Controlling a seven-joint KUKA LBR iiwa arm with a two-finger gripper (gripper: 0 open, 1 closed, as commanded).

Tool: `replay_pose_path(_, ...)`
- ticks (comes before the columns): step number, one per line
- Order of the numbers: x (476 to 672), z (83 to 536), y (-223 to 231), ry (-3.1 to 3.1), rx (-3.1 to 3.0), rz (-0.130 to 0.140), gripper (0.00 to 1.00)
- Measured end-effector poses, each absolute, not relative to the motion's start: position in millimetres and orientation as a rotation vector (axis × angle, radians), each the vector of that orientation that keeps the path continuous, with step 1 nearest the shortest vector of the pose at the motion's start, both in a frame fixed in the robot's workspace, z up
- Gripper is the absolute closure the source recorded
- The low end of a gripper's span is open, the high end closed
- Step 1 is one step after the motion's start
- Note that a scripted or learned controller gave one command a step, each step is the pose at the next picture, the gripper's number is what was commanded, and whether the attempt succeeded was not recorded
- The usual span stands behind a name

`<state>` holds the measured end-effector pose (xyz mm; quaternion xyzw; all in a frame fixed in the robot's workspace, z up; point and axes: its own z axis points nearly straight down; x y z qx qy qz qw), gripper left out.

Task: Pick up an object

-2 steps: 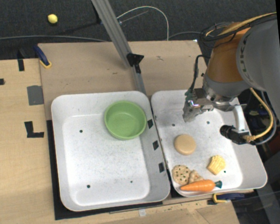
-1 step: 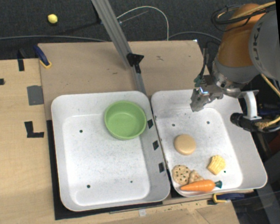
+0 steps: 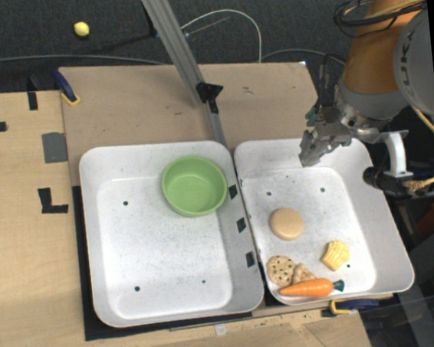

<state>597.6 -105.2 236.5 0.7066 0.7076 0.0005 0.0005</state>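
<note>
Objects lie in the right bin (image 3: 375, 214): a tan bun (image 3: 287, 223) mid-bin, a cookie (image 3: 279, 268), a yellow piece (image 3: 334, 255) and a carrot (image 3: 310, 290) near its front edge. The gripper (image 3: 312, 149) hovers over the bin's back rim. The left bin (image 3: 117, 249) holds a green bowl (image 3: 194, 185).

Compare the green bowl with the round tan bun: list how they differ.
The green bowl is bright green, the round tan bun pale beige. The bowl is hollow and open upward; the bun is a solid dome. The bowl is clearly wider. The bowl sits in the left bin, the bun in the right bin. Both look round from above.
</note>
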Motion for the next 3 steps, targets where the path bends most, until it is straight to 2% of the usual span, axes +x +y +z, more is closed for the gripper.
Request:
replay_pose_path(2,628.6,238,4,2.230,2.215,0.001,1.00)
replay_pose_path(3,638.1,225,59,2.230,2.215,-0.001,1.00)
